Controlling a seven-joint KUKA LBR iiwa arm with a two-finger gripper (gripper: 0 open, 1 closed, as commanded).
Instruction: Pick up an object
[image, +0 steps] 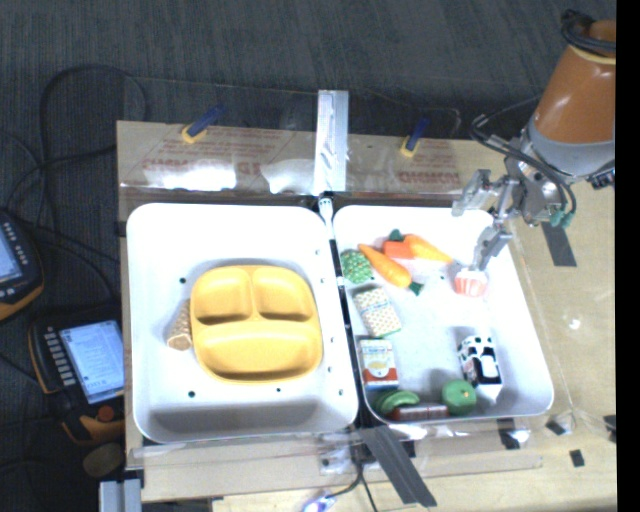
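Gripper (484, 225) hangs open and holding nothing over right bin (530, 330), just above pink cup (470, 283) by carrots (400, 258). Best approach: drop straight, straddle cup, then close.

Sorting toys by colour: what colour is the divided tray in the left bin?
Yellow tray, clearest in the camera view.
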